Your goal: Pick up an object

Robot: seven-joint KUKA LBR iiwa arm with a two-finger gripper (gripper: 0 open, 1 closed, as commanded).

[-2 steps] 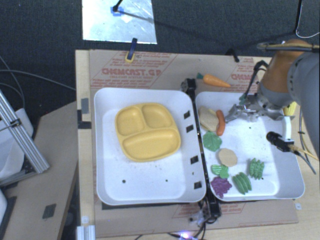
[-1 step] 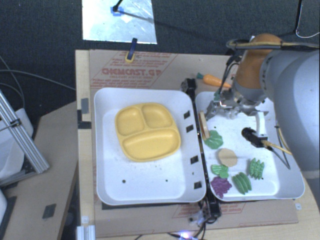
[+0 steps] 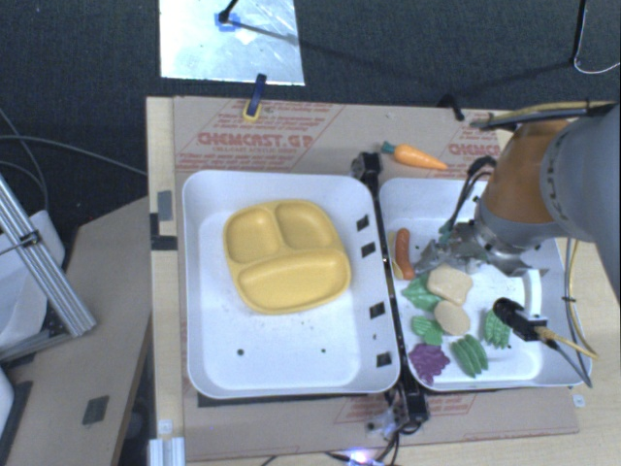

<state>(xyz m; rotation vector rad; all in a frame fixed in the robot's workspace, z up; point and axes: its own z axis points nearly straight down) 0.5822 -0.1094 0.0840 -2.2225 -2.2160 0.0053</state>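
target: pale beige rounded plastic toy food piece [image 3: 449, 284] in right white bin [image 3: 553, 375], touching green leafy toys [image 3: 420, 292] | handling: likely light, rigid, slick; take across narrow sides | gripper [image 3: 441, 250] just above-left of it, finger state can't tell | 1 yellow divided plate [image 3: 286, 255] in left bin

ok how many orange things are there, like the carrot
2. A carrot lies outside the bins on the cardboard above the right bin. An orange sausage lies in that bin near its left wall. The arm covers part of the bin, so more may be hidden.
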